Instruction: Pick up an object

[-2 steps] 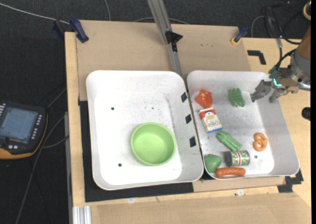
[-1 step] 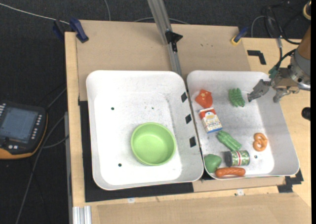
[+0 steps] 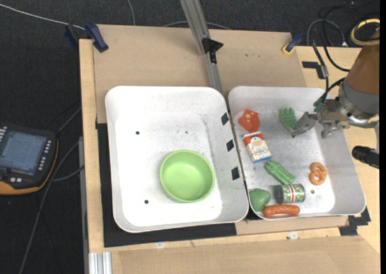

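The right bin (image 3: 356, 191) holds several small items: a red block (image 3: 249, 120), a green toy (image 3: 288, 117), a white and blue carton (image 3: 257, 147), a green pickle-shaped piece (image 3: 279, 172), a small can (image 3: 289, 193), a pretzel (image 3: 318, 173), a green rounded piece (image 3: 260, 197) and a red sausage (image 3: 281, 210). My gripper (image 3: 310, 132) hangs over the bin's upper right part, just right of the green toy. Its fingers are spread open and nothing sits between them.
A light green bowl (image 3: 187, 175) sits in the left bin (image 3: 129, 110). A metal pole (image 3: 196, 13) slants down to the gap between the bins. A handheld pendant (image 3: 24, 157) lies off the bench at far left.
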{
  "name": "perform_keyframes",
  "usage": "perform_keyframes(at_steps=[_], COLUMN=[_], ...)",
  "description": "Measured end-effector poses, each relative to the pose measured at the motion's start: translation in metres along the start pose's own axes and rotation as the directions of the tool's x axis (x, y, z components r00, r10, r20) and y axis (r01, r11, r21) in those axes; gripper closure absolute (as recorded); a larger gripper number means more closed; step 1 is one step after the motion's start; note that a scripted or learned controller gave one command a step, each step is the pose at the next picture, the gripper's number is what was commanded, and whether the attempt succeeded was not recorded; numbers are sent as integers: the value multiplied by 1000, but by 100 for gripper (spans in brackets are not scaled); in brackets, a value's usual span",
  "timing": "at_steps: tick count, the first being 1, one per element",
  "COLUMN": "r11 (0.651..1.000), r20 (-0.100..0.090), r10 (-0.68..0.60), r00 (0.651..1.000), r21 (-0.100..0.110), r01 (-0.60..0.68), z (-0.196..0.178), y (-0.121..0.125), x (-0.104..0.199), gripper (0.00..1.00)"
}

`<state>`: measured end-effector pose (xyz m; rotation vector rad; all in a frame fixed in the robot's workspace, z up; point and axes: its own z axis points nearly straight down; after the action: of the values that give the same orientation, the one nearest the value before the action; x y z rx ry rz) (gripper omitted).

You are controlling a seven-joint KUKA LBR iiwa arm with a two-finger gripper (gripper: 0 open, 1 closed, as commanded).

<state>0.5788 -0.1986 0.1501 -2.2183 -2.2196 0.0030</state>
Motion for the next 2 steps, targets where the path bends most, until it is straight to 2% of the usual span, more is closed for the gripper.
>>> perform_keyframes(at_steps=[1, 2], r11=[1000, 1000], r20=[0, 2], r10=[0, 0], r00=[1000, 1000], r21=[0, -6], r01=[0, 0], z=[53, 39], y=[-1, 1], x=[1, 0], gripper=[0, 100])
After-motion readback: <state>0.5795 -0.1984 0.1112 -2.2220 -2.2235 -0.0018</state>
